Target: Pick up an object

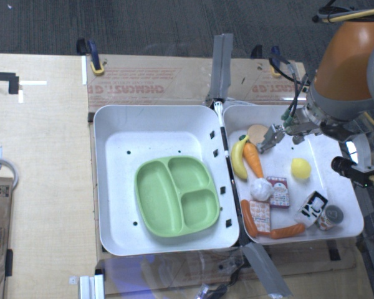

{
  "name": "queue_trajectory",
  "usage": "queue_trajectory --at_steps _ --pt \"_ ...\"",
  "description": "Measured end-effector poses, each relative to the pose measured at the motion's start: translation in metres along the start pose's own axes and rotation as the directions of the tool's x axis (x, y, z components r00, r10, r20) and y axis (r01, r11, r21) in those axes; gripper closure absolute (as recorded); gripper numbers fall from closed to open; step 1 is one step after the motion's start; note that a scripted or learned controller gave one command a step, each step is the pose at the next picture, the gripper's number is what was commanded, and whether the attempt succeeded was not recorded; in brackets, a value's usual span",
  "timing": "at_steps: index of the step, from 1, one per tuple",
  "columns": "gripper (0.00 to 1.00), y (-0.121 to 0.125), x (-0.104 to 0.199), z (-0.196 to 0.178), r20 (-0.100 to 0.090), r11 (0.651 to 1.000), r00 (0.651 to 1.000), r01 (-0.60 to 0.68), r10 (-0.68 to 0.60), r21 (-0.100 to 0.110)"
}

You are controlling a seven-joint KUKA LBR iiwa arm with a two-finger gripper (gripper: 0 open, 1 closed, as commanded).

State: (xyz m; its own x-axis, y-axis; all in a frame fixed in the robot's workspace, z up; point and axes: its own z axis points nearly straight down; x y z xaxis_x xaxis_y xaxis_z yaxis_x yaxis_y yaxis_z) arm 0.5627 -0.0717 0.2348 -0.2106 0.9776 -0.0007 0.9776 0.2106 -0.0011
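Observation:
My gripper (280, 141) hangs over the back of the right bin (346, 185), open, with nothing between its fingers. Its left finger (268, 139) points down towards a tan round piece (255, 132) and the top of an orange carrot (254, 159). A yellow banana (238, 158) lies beside the carrot along the bin's left wall. A yellow lemon (300, 168) sits just in front of the gripper, apart from it. Nearer the front lie a white lumpy ball (260, 189), a pink carton (278, 192), a red-and-white packet (260, 215) and an orange sausage (285, 231).
A black-and-white box (313, 205) and a small tin (331, 215) lie in the right bin's front right corner. The left bin (112, 167) holds a green divided plate (177, 195). A grey divider post (221, 61) stands behind the bins, and the arm's orange band (346, 61) looms at right.

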Motion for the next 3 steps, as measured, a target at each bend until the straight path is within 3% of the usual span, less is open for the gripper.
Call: queue_trajectory --at_steps 1,2,3 --pt "0.00 0.015 -0.041 0.144 -0.001 0.997 0.997 0.076 -0.076 0.000" --pt "1.00 0.015 -0.042 0.136 -0.002 0.997 0.997 0.073 -0.073 0.001" --pt "1.00 0.078 -0.023 0.048 -0.004 0.996 0.996 -0.091 0.091 0.017"
